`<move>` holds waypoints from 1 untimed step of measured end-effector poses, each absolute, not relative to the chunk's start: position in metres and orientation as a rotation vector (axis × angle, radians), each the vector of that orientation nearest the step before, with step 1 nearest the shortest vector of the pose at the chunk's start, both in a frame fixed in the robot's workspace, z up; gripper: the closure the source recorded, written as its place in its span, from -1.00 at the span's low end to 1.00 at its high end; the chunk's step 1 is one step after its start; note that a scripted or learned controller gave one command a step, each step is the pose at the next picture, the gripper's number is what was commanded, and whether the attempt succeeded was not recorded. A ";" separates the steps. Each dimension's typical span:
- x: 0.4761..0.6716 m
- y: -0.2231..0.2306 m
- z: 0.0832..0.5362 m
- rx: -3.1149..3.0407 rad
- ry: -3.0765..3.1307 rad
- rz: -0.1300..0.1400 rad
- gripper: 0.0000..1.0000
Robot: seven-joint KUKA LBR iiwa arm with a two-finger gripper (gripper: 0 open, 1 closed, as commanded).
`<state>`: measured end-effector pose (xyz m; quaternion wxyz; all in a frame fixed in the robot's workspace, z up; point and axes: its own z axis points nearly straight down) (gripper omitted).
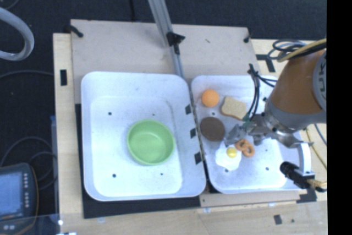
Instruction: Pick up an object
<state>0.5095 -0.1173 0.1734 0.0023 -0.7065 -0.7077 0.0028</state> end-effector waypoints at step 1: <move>0.505 -0.119 0.128 -2.217 -2.219 0.009 -1.00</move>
